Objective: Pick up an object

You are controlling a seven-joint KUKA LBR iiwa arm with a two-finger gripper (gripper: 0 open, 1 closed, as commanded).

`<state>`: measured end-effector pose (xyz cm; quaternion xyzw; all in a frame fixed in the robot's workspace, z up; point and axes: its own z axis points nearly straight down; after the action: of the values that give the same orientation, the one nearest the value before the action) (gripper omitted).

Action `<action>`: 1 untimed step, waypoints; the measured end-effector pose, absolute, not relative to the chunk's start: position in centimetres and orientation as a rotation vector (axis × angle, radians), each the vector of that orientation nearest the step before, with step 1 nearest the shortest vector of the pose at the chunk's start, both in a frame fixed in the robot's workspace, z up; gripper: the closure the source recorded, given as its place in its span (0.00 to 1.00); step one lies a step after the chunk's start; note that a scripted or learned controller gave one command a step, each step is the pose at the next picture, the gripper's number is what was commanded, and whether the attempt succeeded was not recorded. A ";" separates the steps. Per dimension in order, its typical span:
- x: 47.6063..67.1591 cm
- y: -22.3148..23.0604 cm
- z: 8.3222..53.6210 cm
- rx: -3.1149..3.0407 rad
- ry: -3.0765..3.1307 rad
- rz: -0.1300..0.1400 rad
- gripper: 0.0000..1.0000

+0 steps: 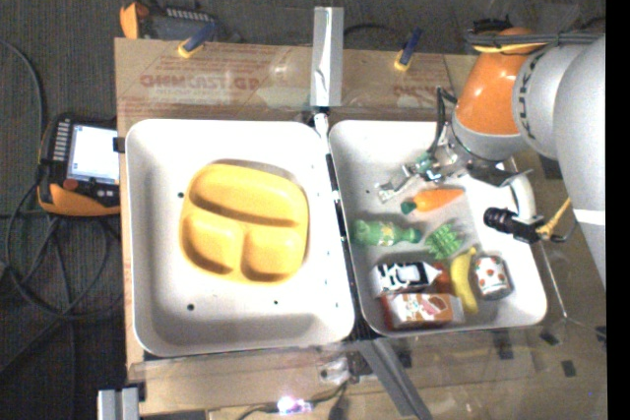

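Observation:
My gripper (396,188) hangs low over the upper middle of the right bin (379,145), pointing down and left from the orange-banded wrist (492,98). An orange toy carrot (436,200) lies just to its right, close to it but apart. Below the gripper sit a green bottle-shaped toy (375,232) and a green leafy toy (448,239). Nearer the front lie a black-and-white carton (409,273), a yellow banana (463,282), a red packet (421,309) and a small can (491,276).
The left bin (148,241) holds a yellow divided plate (246,219). A black cylindrical part (508,221) juts over the right bin's right edge. An upright metal post (327,54) stands behind the bins, and a handheld pendant (84,162) lies at the far left.

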<state>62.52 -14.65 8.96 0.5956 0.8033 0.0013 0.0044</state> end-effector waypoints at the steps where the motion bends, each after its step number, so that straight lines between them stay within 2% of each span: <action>1: 59.9 -20.0 9.0 1.947 2.453 0.010 0.00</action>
<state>59.94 -19.98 9.00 0.6218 0.7832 0.0032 0.0048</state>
